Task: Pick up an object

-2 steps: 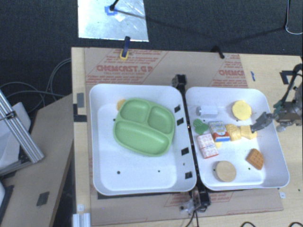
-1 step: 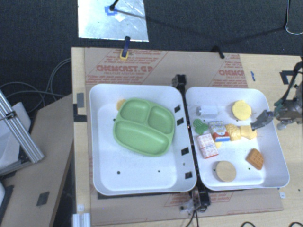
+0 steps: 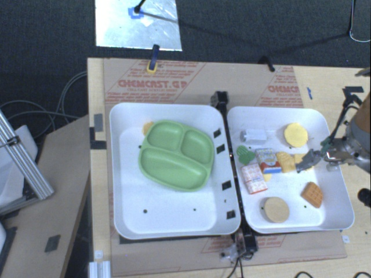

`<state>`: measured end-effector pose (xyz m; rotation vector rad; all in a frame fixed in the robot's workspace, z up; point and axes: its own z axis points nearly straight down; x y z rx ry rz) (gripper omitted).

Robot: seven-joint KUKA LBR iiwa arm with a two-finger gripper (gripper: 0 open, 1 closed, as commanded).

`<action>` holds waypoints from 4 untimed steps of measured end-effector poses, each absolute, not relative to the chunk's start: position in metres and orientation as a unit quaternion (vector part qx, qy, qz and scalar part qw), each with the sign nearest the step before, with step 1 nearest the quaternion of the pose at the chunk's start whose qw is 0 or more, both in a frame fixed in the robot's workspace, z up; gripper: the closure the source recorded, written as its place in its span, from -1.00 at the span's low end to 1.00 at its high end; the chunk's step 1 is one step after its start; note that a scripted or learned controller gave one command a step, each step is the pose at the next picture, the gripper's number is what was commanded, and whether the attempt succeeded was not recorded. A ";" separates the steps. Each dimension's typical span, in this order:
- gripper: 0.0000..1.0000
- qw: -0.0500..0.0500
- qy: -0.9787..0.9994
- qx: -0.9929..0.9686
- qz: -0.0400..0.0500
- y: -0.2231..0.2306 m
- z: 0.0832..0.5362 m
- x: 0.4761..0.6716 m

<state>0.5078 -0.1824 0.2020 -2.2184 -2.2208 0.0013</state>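
The right bin [image 3: 333, 181] holds several small objects: a yellow disc [image 3: 296, 134], a pale grey piece [image 3: 254, 135], a green item [image 3: 244, 154], a red and white can [image 3: 266, 160], a yellow block [image 3: 285, 161], a pink and white box [image 3: 253, 178], a tan round puck [image 3: 276, 209] and an orange waffle piece [image 3: 312, 194]. My gripper [image 3: 306, 160] reaches in from the right edge. Its dark tip sits low over the bin, just right of the yellow block and above the waffle piece. I see nothing held in it.
The left bin [image 3: 130, 213] holds a green divided plate [image 3: 175, 154], with a small yellow thing [image 3: 148, 127] peeking out behind its upper left edge. A black divider with clips [image 3: 229, 167] runs between the bins. Cardboard lies under both bins.
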 end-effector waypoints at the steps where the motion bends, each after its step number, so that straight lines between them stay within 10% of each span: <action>1: -1.00 0.002 -0.707 -0.707 0.001 -0.186 0.140 0.504; 2: -1.00 -0.003 -0.708 -0.706 -0.002 -0.185 0.091 0.507; 3: 1.00 -0.002 -0.707 -0.707 -0.001 -0.186 0.102 0.506; 4: 1.00 -0.003 -0.709 -0.706 -0.001 -0.185 0.147 0.514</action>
